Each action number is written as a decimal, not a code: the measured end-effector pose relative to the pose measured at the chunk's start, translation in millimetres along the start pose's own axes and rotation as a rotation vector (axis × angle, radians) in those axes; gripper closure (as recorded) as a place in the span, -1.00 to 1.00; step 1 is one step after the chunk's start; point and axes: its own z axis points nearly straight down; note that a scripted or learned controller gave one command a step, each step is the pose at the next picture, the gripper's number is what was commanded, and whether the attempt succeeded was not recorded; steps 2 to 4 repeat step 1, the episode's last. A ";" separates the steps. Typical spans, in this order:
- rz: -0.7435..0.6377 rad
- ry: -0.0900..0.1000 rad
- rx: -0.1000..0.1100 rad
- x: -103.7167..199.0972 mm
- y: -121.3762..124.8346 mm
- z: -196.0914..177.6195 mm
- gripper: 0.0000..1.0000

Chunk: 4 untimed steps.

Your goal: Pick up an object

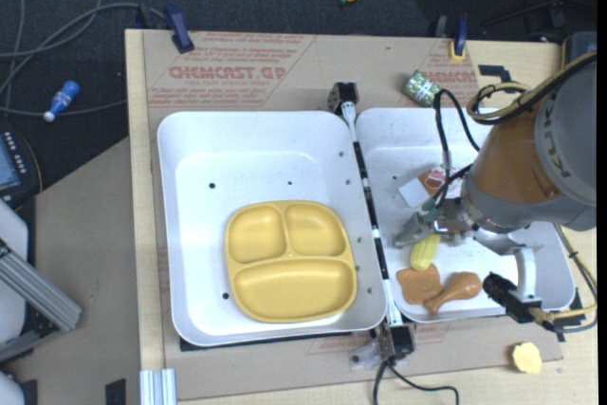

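L bin [190,204] held just a yellow divided tray [289,259], flat and well apart from the arm's reach, so prob. not the target. R bin [389,133] had the small stuff. Arm [517,171] came in from the right, low over that bin. Gripper [432,225] sat just above a yellow corn-like piece [424,250], likely the pick: small, stubby, pale yellow, tilted. Couldn't tell if the tool was clenched or released. A brown drumstick toy [453,289] lay near it, twd the bin's front.

The arm [531,166] hides much of the right bin [398,133], and a small red item [434,178] beside it is perhaps half covered.
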 end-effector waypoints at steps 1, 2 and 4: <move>-0.002 -0.002 -0.007 0.0 2.9 -10.4 1.00; -0.002 -0.002 -0.007 0.0 2.9 -10.4 1.00; -0.002 -0.002 -0.007 0.0 2.9 -10.4 1.00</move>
